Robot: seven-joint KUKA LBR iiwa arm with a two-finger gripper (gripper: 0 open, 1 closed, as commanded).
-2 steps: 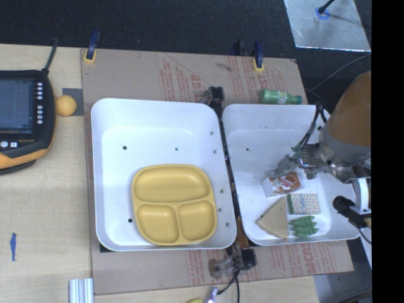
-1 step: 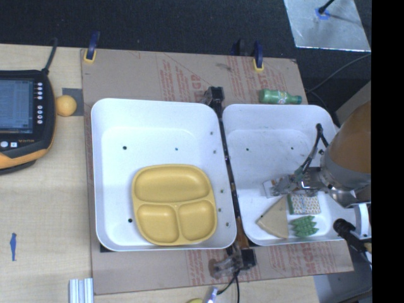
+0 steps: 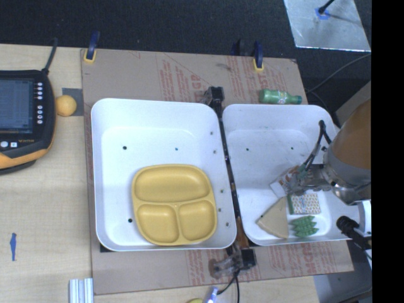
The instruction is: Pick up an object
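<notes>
Left bin (image 3: 107, 169): yellow tray (image 3: 173, 202), near front edge. Right bin (image 3: 265, 125): tan wedge (image 3: 274, 219), green item (image 3: 304, 226), patterned card (image 3: 304, 202), front right corner. Gripper (image 3: 297, 180) above them; grip unclear. Cardboard (image 3: 183, 81) lettering red, unreadable.

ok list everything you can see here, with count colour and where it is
bins: 2, white, side by side on the cardboard
divided tray: 1, yellow, left bin
wedge: 1, tan, right bin, near front
green piece: 1, green, right bin, beside the wedge
bottle: 1, green, lying behind right bin
ball: 1, orange-yellow, left of the bins
pendant: 1, black and orange, far left
clamps: 2, blue, back edge
arm: 1, grey and orange, over right bin
gripper: 1, low in right bin
</notes>
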